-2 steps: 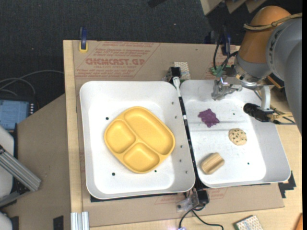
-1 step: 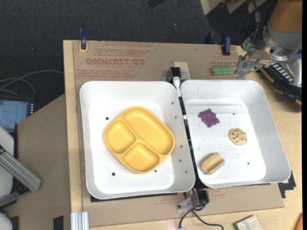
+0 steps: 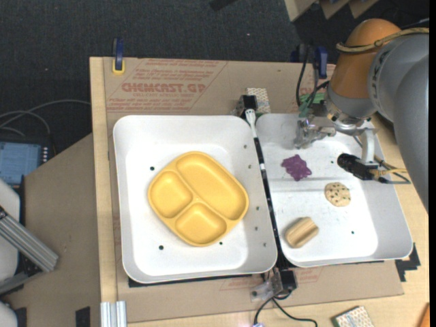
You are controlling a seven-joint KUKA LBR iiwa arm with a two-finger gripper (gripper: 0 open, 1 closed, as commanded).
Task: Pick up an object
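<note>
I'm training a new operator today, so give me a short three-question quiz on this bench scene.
1. True or false: the yellow three-compartment plastic plate lies in the shallow white bin on the view's left.
2. Which thing lies nearest the gripper? A, the round chip-studded cookie; B, the purple grape-like cluster; C, the tan bread-roll-shaped block.
3. Fill in: the gripper hangs over the view's ___ bin.
Key: 1 true; 2 B; 3 right.

Wide gaps separate purple piece (image 3: 296, 167), cookie (image 3: 337, 194) and roll (image 3: 301, 231).
</note>
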